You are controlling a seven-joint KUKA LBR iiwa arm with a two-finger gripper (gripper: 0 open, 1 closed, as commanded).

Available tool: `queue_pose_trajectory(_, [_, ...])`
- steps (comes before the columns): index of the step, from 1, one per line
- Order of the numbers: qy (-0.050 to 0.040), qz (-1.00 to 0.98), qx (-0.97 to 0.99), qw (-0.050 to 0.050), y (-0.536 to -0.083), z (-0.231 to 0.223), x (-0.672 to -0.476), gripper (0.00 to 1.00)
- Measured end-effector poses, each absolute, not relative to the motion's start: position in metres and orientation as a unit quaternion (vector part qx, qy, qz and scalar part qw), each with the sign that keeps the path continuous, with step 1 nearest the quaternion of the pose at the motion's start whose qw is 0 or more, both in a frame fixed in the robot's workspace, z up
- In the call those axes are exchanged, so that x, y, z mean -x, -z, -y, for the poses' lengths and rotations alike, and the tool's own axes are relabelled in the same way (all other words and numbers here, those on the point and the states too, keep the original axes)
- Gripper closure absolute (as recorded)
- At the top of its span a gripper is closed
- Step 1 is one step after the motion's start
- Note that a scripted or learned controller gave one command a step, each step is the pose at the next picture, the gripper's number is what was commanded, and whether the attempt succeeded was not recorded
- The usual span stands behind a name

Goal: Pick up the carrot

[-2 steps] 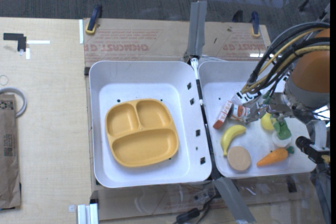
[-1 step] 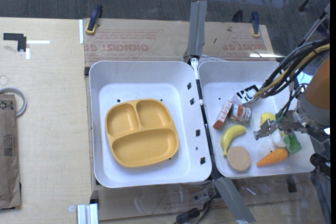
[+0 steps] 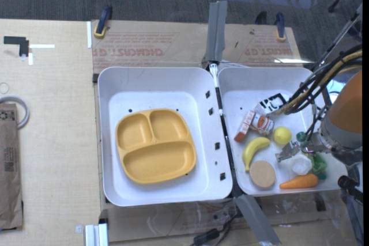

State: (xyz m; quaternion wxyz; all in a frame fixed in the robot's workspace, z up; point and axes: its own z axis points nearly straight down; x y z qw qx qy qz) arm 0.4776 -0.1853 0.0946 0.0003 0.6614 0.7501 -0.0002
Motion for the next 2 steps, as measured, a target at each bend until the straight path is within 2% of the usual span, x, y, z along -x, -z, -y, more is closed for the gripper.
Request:
queue_pose_trajectory(1, [0.0014, -0.655, -0.755, 0.0, -0.23, 0.133, -0.533, 0.0])
queue_pose_trajectory(2, [0.0018, -0.669, -0.743, -0.001, -0.178, 0.162, -0.492, 0.0])
